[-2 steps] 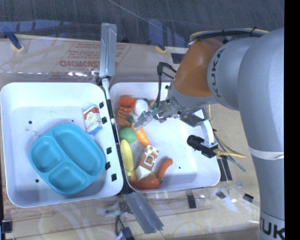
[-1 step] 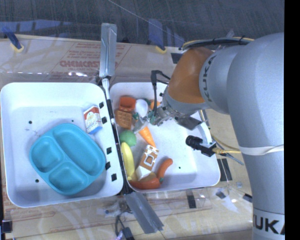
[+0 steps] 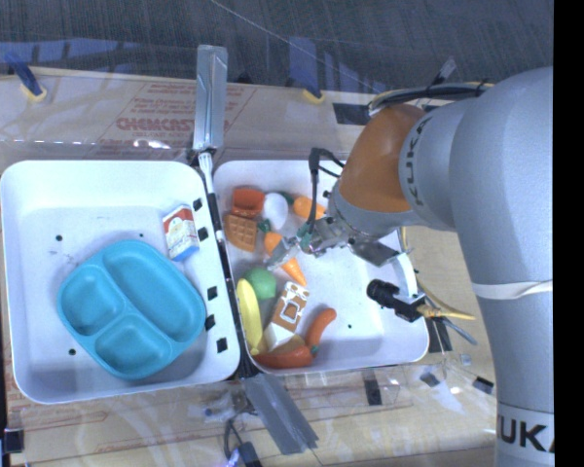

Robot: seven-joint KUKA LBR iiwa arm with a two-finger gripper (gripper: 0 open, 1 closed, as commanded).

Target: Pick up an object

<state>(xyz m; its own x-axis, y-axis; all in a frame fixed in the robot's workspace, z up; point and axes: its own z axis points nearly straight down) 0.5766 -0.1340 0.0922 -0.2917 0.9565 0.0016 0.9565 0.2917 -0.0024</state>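
Red and orange toy vegetables lie nearest the camera, along the front wall of the right bin [image 3: 399, 343]: a red pepper [image 3: 284, 356] tucked against the wall with an orange carrot-like piece [image 3: 320, 324] leaning over it. Just left of them a yellow banana [image 3: 247, 311] lies along the divider, with a green round fruit [image 3: 262, 282] above it and a small printed carton [image 3: 291, 306] between fruit and carrot. All of this is crowded into the left half of that bin, probably because loose pieces slide and pile against the walls.

In the left bin [image 3: 39, 193], a blue sectioned plate [image 3: 131, 306] sits toward the front and a small red-and-white box [image 3: 180, 232] rests against the divider.

Farther back in the right bin, the end effector [image 3: 310, 241] hangs low over the pile, just beside a small orange piece [image 3: 293, 269] and a waffle-like brown piece [image 3: 240, 232]. Whether its fingers are spread or closed I cannot tell, and nothing is visibly between them. Beyond it lie an orange block [image 3: 248, 200], a white ball [image 3: 274, 204] and another orange item [image 3: 303, 206] near the back wall.

Judging by its position, the arm is aiming at the middle of the cluster, where any grab risks nudging neighbours. Behind the bins, the tabletop [image 3: 107, 115] is covered in clear sheeting.
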